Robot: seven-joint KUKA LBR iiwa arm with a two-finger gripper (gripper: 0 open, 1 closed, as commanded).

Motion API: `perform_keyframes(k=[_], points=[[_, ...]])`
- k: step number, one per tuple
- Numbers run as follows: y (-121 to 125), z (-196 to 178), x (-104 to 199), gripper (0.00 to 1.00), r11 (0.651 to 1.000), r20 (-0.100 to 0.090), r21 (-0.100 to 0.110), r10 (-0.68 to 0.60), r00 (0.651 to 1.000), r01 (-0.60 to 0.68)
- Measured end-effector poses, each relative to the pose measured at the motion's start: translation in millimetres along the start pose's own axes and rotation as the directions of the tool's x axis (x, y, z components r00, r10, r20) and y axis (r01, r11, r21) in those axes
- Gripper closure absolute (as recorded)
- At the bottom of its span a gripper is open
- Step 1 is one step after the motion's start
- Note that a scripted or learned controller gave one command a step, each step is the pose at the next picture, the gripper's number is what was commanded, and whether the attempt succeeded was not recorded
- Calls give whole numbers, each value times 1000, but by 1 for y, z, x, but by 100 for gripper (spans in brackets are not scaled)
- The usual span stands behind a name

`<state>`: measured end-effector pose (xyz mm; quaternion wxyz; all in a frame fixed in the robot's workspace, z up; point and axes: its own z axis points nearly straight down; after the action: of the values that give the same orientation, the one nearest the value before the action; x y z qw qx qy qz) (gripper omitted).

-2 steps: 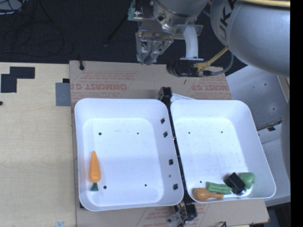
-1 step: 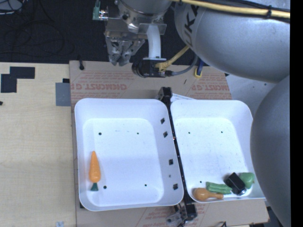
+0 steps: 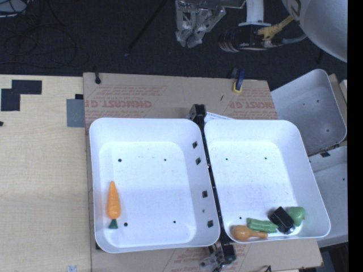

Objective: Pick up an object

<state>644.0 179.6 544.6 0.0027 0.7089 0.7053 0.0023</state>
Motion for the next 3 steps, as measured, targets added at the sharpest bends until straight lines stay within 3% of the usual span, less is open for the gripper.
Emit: perform_keyframes(k=[1, 2, 3], points=[[-22, 7, -14, 100, 1000, 1, 14, -4, 1000, 4], [1, 8, 17, 100, 1000, 1, 10, -8, 1000, 8], [-14, 83, -39, 100, 1000, 4, 20, 0, 1000, 0]])
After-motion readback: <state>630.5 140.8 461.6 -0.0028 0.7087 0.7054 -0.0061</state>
